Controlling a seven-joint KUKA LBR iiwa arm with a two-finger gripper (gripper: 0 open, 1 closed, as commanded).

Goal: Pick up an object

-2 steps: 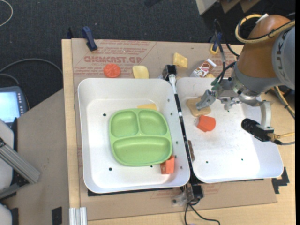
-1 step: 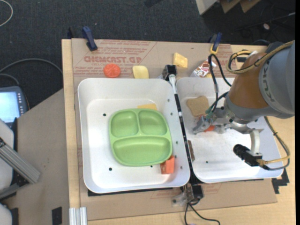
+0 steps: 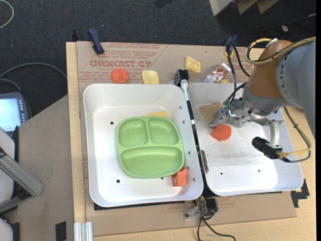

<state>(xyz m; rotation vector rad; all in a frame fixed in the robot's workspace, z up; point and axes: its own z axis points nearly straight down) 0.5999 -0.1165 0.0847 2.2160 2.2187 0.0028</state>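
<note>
Right bin (image 3: pixel 261 177): orange round object (image 3: pixel 221 132) on the floor near its left wall, the likely pick target. Gripper (image 3: pixel 224 117) poised just above it, seemingly lined up for a grasp; finger spread cannot be told.

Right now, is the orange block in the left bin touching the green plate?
Touching. In the camera view the orange block sits against the lower right corner of the green plate, with no white bin floor between them.
</note>
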